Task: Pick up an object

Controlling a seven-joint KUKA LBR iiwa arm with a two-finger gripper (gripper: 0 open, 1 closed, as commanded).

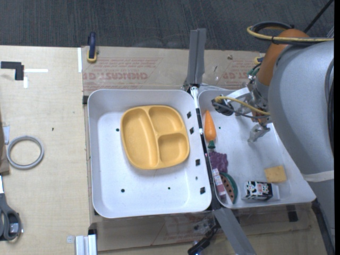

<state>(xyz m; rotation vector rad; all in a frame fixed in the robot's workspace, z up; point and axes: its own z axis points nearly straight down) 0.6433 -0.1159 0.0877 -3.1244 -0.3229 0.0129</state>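
Note:
The right bin [297,187] holds an orange carrot [210,126] against its left wall. Below it lie a purple bunch of grapes [218,161] and a watermelon slice [228,187]. A black-and-white milk carton [258,190] and a tan square piece [275,173] lie near the front. My gripper [257,133] hangs low over the upper middle of this bin, right of the carrot and apart from it. Nothing shows in its grasp. The bulky grey arm covers the bin's right side.
A yellow divided plate [155,136] lies in the left bin [106,195]. On the bench to the left are a grey tape ring [24,152] and scissors [8,223]. A grey post [196,57] stands behind the bins' shared wall.

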